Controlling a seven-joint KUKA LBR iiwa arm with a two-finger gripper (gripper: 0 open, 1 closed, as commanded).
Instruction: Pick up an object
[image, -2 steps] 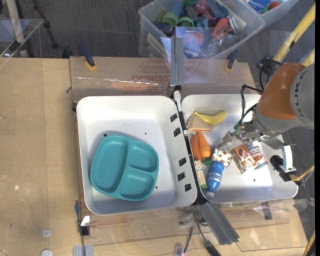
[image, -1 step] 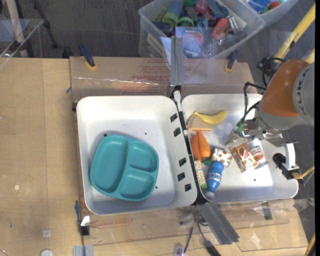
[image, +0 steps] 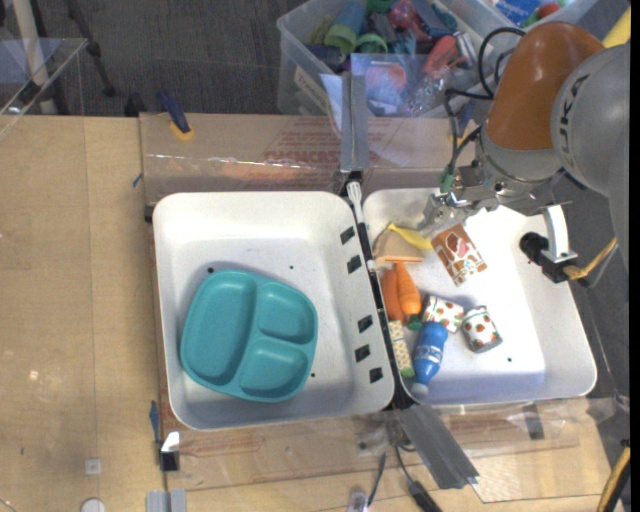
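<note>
Tabletop (image: 70, 300) is seen at far left, then a teal plate (image: 250, 335) in the left bin (image: 250, 215). In the right bin (image: 520, 345) a carrot (image: 403, 290), blue bottle (image: 430, 352) and small carton (image: 459, 253) are clustered. The carton, judged light and stiff, should be taken across its flat sides. Above it the claw (image: 447, 203) is seen; whether open or closed cannot be told.

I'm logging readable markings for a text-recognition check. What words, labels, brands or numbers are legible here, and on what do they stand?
"KU": dark letters running down the grey arm, cut off at the frame edge.
Small carton: printed pattern, too blurred to read.
Blue bottle: no label legible.
Two small cups: pictures, no readable words.
</note>
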